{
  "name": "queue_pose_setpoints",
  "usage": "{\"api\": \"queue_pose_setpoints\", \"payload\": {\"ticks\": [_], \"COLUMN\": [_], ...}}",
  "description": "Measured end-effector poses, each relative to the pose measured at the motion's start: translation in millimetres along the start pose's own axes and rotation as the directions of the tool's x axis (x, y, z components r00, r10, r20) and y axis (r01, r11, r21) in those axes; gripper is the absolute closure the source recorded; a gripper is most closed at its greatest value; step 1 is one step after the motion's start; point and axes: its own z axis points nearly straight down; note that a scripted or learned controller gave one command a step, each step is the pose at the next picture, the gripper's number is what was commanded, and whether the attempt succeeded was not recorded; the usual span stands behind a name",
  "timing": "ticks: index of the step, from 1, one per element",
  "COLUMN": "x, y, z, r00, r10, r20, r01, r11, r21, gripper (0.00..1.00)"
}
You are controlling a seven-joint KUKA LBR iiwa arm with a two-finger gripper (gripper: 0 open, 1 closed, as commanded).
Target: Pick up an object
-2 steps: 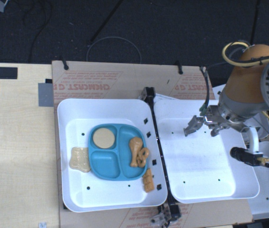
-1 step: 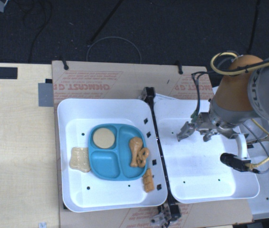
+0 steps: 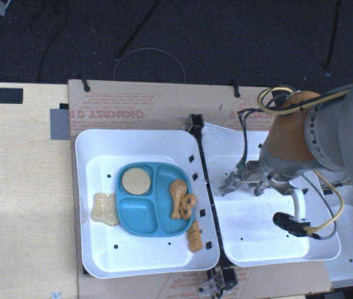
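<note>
My gripper (image 3: 244, 184) hangs low over the left part of the right bin (image 3: 270, 254), close to the divider between the bins. Nothing shows beneath or beside it on the white floor. In the left bin (image 3: 95, 148) lies a blue divided plate (image 3: 140, 217). A round tan disc (image 3: 135, 180) sits in its upper left section. A brown pretzel-like piece (image 3: 181, 199) lies in its right section. A pale toast-shaped piece (image 3: 105, 208) rests against the plate's left edge. A small brown chunk (image 3: 194, 237) lies by the plate's lower right corner.
The black divider (image 3: 206, 192) between the bins runs just left of the gripper. A black plug on a yellow and white cable (image 3: 290, 223) hangs from the arm over the right bin. Cardboard (image 3: 133, 108) lies under both bins.
</note>
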Motion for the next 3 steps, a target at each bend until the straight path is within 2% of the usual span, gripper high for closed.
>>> {"api": "queue_pose_setpoints", "payload": {"ticks": [1, 2, 3], "x": [-2.2, 2.3, -9.2], "y": [-0.1, -3.4, -1.2], "z": [-12.5, -55.9, -112.3], "r00": [1.000, 1.000, 1.000], "r10": [0.008, 0.001, 0.005], "r20": [0.000, 0.001, 0.003], "r01": [-0.008, -0.001, -0.005], "r11": [1.000, 1.000, 1.000], "r21": [0.000, -0.006, -0.010], "gripper": [1.00, 1.00, 1.00]}}
